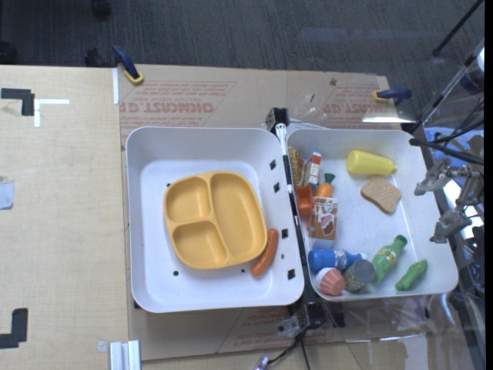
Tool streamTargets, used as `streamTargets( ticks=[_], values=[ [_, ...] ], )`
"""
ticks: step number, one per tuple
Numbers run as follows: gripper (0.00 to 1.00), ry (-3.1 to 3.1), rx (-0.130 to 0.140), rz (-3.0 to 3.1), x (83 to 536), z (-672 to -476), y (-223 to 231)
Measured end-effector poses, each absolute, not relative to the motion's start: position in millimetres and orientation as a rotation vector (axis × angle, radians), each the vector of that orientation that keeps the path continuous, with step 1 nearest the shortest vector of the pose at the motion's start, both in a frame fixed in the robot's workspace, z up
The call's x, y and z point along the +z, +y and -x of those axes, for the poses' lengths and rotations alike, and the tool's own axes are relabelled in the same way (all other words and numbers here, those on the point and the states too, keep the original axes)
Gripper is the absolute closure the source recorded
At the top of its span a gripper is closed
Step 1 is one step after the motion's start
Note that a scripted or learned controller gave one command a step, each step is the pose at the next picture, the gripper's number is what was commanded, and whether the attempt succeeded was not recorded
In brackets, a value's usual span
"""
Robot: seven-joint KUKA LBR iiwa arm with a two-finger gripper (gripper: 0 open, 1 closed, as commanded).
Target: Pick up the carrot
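Orange carrot (326, 186) lies in right bin (362, 233); pincer's state cannot be told.

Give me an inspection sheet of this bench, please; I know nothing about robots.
surface: wooden bench, cardboard sheet under two white bins.
job's things: small orange carrot, as far as I can tell, in the right bin beside cartons.
clutter: yellow plate and sausage in the left bin; bread, green bottle, can in the right.
grippers: gripper by the right bin's right wall, apart from the carrot.
cables: black cable below the bins.
surroundings: dark carpet, blue clamps.
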State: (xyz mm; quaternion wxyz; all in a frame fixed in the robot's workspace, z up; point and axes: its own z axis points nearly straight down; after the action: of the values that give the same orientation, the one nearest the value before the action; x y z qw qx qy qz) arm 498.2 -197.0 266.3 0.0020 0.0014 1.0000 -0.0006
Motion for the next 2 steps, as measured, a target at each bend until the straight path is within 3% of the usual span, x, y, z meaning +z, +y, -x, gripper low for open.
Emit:
streamTargets(
  ticks=[1,2],
  values=[
    [0.0,3.128,-0.006,-0.157,492,-491.0,-222],
    [1.0,3.121,-0.009,-0.153,503,-493.9,-222]
  ],
)
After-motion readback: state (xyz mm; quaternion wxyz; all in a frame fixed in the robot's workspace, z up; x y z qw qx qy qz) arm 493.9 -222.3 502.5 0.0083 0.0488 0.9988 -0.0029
